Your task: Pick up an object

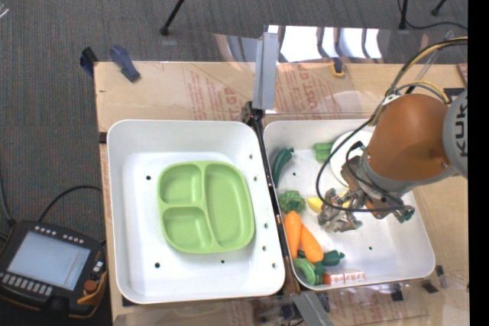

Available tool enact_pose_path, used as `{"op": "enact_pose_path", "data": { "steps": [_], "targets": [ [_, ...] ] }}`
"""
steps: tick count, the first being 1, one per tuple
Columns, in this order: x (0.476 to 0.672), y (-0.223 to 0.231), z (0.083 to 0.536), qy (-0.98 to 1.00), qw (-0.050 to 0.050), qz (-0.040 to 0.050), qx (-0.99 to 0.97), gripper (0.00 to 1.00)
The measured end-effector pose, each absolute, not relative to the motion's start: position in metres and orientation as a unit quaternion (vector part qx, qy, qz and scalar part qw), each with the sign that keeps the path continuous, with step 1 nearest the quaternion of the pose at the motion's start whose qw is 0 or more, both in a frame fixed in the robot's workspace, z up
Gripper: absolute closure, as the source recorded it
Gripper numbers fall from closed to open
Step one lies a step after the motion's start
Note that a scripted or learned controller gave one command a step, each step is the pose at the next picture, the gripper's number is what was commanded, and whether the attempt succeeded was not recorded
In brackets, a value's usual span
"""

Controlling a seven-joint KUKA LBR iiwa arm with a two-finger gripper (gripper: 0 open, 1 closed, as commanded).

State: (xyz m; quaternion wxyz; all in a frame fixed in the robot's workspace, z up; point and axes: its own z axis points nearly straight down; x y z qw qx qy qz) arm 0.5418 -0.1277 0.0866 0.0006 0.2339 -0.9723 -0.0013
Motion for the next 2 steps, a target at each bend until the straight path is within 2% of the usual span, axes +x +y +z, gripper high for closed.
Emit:
{"op": "enact_pose_path", "data": {
  "steps": [1, 2],
  "targets": [
    [0.542, -0.128, 0.087, -0.972, 0.0, -0.0012, 0.234, 0.0],
    [0.495, -0.089, 0.092, -0.976, -0.008, 0.0056, 0.219, 0.0]
  ]
}}
